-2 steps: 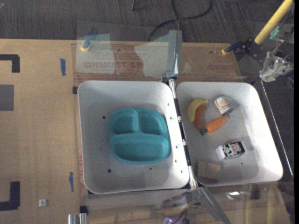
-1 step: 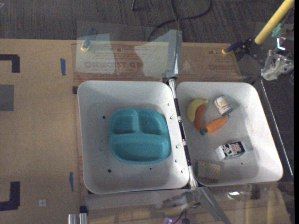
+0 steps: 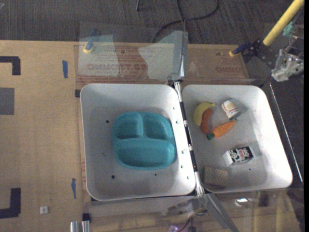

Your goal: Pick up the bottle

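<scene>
Two shallow white bins sit side by side on the brown tabletop (image 3: 38,144), their inner rims touching along a bolted seam. The left bin (image 3: 96,100) holds one teal divided plate (image 3: 143,140) lying flat near its middle, three compartments facing up, the two small ones on the far side. The right bin (image 3: 270,129) holds the rest of the items. The bottle (image 3: 231,108) is a small white container with an orange-red label; it lies tilted in the far half of this bin, roughly mid-width, and touches nothing else. To its left, near the seam, a yellow banana (image 3: 201,110) lies against an orange-brown sausage-shaped piece (image 3: 206,122); the two overlap. A carrot (image 3: 223,129), its green end pointing toward the seam, lies just near-side of the bottle, with a small gap between them. Nearer the camera is a white carton with black print (image 3: 239,154), lying on its side, well apart from the bottle. A tan speckled block (image 3: 216,176) rests in the near left corner of the right bin. Beyond the bins a clear plastic sheet (image 3: 130,59) stands along the far rims. A yellow rod (image 3: 285,18) slants in at the upper right. Blue tape strips (image 3: 64,69) and black corner marks (image 3: 12,64) mark the tabletop left of the bins. A black cable (image 3: 193,8) loops on the dark floor behind.
</scene>
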